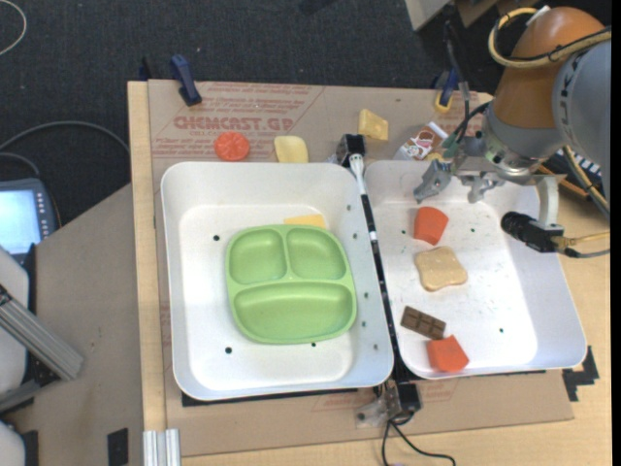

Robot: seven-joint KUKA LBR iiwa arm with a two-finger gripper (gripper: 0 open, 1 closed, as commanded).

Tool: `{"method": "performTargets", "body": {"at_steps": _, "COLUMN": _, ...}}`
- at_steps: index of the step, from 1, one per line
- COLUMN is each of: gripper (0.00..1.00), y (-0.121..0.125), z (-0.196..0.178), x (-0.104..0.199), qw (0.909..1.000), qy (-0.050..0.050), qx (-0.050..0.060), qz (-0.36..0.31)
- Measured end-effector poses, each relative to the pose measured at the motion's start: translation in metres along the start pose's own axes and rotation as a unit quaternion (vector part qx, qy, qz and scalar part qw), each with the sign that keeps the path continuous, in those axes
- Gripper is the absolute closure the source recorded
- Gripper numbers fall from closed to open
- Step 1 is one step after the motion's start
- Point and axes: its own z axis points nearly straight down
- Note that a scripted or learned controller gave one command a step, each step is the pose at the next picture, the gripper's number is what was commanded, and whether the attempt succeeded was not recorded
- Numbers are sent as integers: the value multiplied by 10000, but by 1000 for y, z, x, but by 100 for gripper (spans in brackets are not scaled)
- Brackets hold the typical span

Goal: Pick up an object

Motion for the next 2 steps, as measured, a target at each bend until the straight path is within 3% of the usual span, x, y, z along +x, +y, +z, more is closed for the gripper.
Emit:
{"method": "performTargets", "body": {"at_steps": 1, "gripper": 0, "y": -33, "z": 78, "x": -21, "qw": 10000, "qy": 16, "qx": 61, "qz": 28}}
{"method": "performTargets", "body": {"at_steps": 2, "gripper": 0, "y": 26, "z": 72, "x": -20, "qw": 10000, "qy": 0, "qx": -19, "qz": 2}}
